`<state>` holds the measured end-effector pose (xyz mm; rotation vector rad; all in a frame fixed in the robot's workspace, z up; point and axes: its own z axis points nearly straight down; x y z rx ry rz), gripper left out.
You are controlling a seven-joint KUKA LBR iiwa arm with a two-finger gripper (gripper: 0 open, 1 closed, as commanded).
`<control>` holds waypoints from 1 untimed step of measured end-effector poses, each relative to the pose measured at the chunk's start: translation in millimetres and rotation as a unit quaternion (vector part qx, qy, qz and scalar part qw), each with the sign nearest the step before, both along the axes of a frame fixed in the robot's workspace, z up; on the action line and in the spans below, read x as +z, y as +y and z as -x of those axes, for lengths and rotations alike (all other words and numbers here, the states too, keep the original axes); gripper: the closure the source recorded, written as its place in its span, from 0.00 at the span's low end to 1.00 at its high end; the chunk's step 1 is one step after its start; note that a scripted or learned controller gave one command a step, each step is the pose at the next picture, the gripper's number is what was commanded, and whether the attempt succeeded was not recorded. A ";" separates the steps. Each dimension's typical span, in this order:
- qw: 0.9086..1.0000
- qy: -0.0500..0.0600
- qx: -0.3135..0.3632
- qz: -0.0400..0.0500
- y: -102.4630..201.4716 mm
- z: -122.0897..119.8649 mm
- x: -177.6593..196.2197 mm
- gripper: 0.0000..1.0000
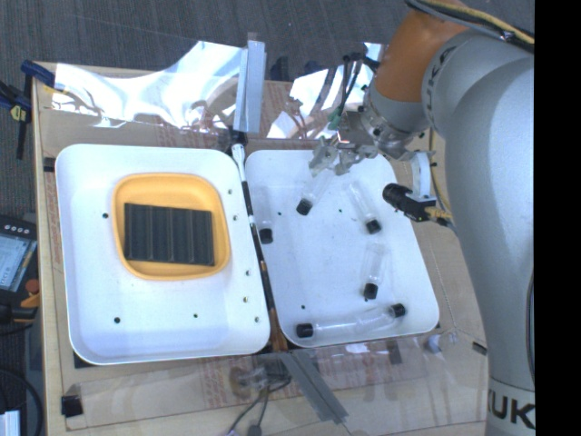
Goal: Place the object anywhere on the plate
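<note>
A yellow plate (207, 192) lies in the left bin (86, 289), with a dark ridged rectangle (170, 232) on its middle. Several clear tubes with black caps lie in the right bin (413, 271). My gripper (330, 160) hangs over the far part of that bin. One clear tube (311, 192) slants down and left from right under the gripper, ending in its black cap (303, 207). Whether this tube is held or just lies beneath cannot be made out. The plate is well to the gripper's left, across the wall between the bins.
Other tubes lie at the right bin's middle (364, 209), right (373, 266) and near edge (349, 320). A loose black cap (265, 235) sits by the dividing wall. Crumpled foil (172, 89) and an upright metal bar (251, 84) stand behind the bins.
</note>
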<state>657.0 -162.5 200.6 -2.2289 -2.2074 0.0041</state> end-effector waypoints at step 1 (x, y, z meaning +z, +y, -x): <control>0.999 -0.001 0.049 0.000 14.1 19.4 -28.6 1.00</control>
